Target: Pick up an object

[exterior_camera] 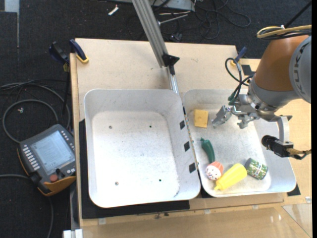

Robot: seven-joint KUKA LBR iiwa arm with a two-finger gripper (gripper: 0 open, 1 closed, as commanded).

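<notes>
On the surface [124, 63], the left bin [131, 148] sits beside the right bin [277, 180]. Within the right bin lie a yellow sponge [201, 118] at the back, a green pepper [206, 147], a white ball [214, 171], a yellow bottle [231, 176] and a green can [256, 168] along the front. Above the bin's rear hangs the claw [232, 116], fingers spread, pinching nothing.

Both bins [99, 103] white, finely speckled; sponge piece [201, 118] yellow; bottle [231, 176] yellow; can [256, 168] green-patterned; ball [214, 170] white with red marks.
</notes>
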